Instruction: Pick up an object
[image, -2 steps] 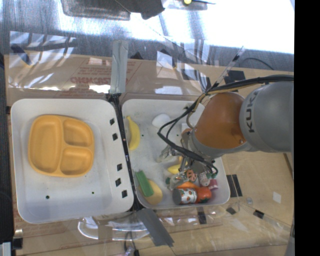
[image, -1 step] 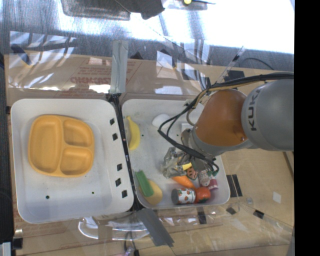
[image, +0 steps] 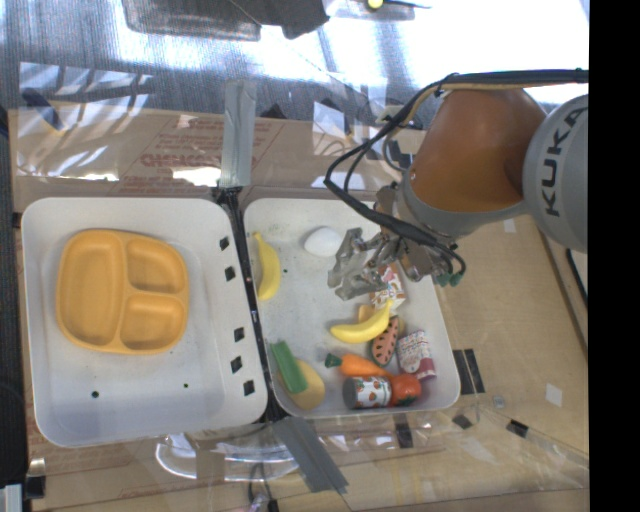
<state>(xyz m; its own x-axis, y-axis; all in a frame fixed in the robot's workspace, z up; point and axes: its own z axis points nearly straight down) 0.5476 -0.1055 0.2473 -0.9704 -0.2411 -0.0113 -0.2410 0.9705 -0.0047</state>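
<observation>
My gripper hangs low over the middle of the right bin, under the orange wrist band. Just below it lies a small yellow banana, and a printed packet sits right beside it on the right. A white egg rests up and to the left of the gripper. A second banana lies along the bin's left wall. Nothing shows as held.
Crowded at the right bin's front are a watermelon slice, a carrot, a small can, a red bottle, and a green piece on a yellow fruit. The left bin holds a yellow divided plate.
</observation>
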